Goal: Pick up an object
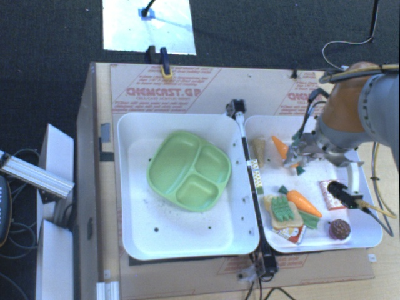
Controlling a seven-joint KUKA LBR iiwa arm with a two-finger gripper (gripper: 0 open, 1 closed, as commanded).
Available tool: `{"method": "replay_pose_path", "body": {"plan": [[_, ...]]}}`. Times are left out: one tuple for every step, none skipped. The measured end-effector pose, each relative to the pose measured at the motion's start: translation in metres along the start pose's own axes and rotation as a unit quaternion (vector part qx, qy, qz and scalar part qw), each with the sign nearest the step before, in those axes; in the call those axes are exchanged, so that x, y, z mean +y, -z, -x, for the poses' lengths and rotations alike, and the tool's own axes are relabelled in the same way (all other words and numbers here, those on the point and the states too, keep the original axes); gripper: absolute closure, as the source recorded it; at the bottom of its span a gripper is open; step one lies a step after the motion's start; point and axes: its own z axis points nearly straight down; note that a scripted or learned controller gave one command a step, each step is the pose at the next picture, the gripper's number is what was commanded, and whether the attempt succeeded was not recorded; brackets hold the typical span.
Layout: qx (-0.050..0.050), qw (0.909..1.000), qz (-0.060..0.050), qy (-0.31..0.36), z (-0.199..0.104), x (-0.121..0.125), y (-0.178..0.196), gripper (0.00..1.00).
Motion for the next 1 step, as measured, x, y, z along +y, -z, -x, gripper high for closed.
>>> {"method": "replay_pose_path", "body": {"plan": [[0.001, 1.0000, -0.002, 0.001, -0.0479, -0.0632, 0.0801, 1.00]]}}
